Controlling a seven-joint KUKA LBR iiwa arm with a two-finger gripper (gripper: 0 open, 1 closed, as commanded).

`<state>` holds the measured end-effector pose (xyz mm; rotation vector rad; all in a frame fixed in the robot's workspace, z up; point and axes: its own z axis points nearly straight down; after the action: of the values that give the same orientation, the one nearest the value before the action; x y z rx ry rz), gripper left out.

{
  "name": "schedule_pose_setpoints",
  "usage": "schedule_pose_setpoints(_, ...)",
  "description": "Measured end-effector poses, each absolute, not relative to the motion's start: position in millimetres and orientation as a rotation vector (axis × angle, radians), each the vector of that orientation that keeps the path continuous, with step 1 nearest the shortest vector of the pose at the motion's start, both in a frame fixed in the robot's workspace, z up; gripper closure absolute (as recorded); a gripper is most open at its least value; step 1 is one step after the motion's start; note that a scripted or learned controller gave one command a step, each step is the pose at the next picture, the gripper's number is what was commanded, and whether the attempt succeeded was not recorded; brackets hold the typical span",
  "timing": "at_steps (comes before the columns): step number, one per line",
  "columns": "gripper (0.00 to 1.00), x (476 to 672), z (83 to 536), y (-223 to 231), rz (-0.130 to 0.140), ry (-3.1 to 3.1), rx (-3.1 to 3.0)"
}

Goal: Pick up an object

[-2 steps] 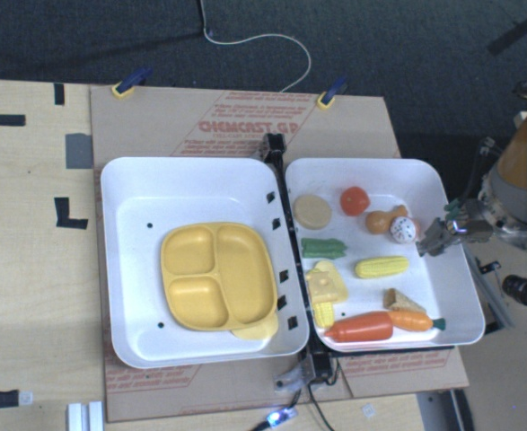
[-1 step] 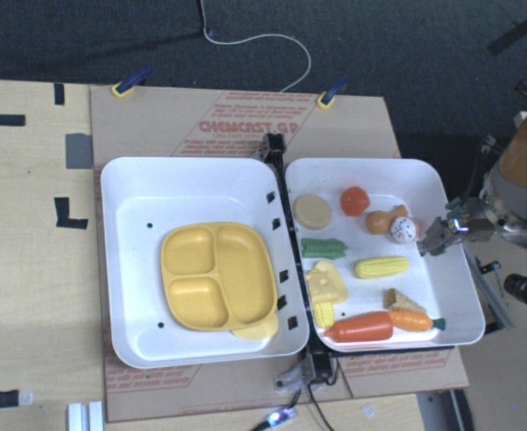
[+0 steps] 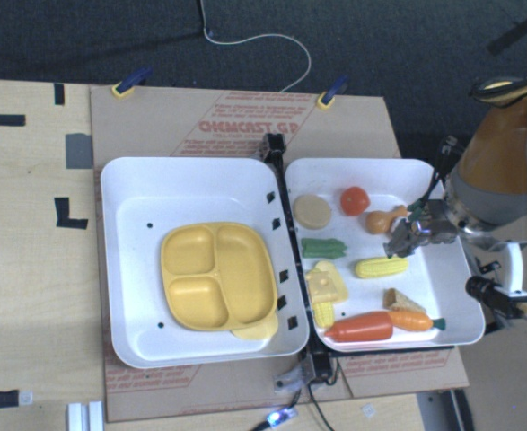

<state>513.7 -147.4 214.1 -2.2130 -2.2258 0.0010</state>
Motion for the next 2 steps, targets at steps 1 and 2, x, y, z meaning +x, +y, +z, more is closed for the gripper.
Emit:
schedule_pose_setpoints(1, 1.0, 519.8, 225, -91, -0.001, -2.228, -2.212)
schedule_pose_setpoints(2, 1.0, 534.7, 220, -46, 0.001, -2.227, -2.213)
